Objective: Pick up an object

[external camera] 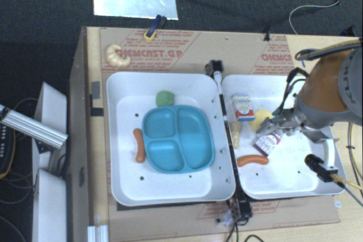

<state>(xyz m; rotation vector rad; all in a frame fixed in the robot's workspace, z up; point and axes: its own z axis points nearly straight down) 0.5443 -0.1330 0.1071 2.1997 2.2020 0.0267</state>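
We see the gripper (pixel 274 128) low in the right bin (pixel 295 187), touching a red-and-white packet (pixel 267 144); its opening we cannot tell. The surface (pixel 187 51) reads "CHEMCAST".

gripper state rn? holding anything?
Gripper: low in the right bin, right at the small red-and-white packet. Cannot tell whether it has a grasp on anything.

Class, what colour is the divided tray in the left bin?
Light blue, the divided tray, seen plainly in the camera view.
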